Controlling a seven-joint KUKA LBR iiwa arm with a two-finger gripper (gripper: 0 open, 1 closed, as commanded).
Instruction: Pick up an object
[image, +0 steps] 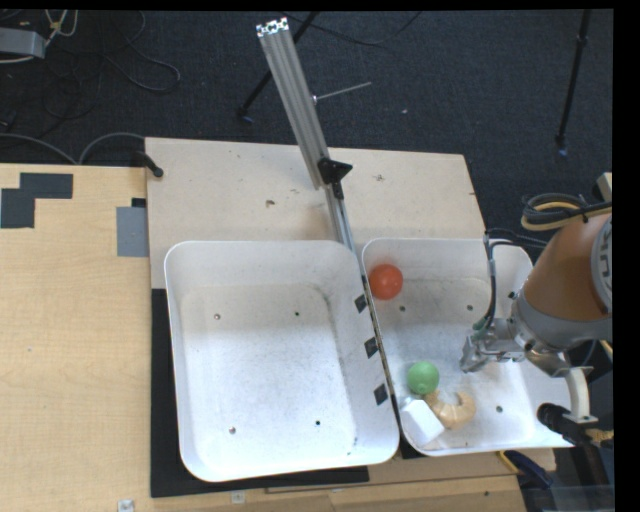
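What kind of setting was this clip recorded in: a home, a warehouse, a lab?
Most likely a robotics lab. A grey arm with an orange band reaches over two white bins on a plywood bench, an aluminium rail stands behind them, and loose cables lie on dark carpet.

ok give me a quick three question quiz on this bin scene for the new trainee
1. True or false: the orange ball lies in the left bin.
2. Which object lies nearest the gripper?
A. orange ball
B. green ball
C. white block
3. Fill in: the tan object lies against the ______, near the front of the right bin.

Key
1. False: it lies in the right bin, by the divider.
2. B
3. white block
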